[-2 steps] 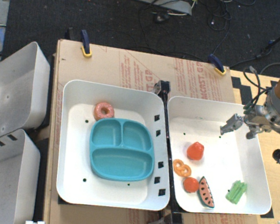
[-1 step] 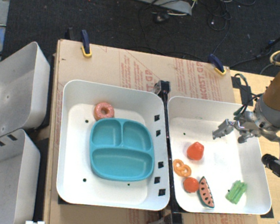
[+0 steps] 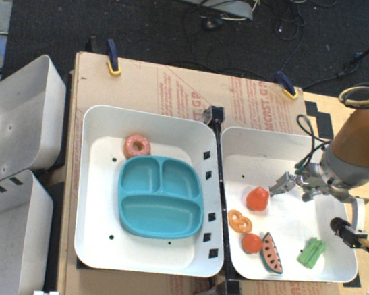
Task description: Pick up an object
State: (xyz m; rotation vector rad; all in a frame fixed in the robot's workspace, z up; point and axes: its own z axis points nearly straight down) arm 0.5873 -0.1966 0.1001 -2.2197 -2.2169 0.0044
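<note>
Nearest my camera, along the front rim of the right bin (image 3: 351, 272), I log three items: a watermelon slice (image 3: 271, 252), a red tomato piece (image 3: 251, 243) just beside it on its left, and a green vegetable piece (image 3: 310, 253) well apart toward the right corner.

Item: an orange ring-shaped slice (image 3: 239, 221), just above the red tomato piece.

Item: a red tomato (image 3: 257, 198), mid-bin, near the dividing wall.

Item: left bin (image 3: 90, 185), bearing a teal three-compartment plate (image 3: 161, 197) with a pink-frosted doughnut (image 3: 137, 146) touching its upper left edge.

Item: brown board surface (image 3: 158, 92) under both bins, printed with reversed red lettering that I cannot read with confidence; blue-and-yellow clamps (image 3: 113, 58) grip its far edge.

Item: two spare white bins (image 3: 11, 119) stacked off the left side.

Pincer (image 3: 293, 184): I see it low over the right bin, arm (image 3: 362, 144) reaching from the right. One dark finger (image 3: 281, 186) slants toward the red tomato, its tip just beside the fruit. I cannot tell how far the fingers are spread, and nothing shows between them.
</note>
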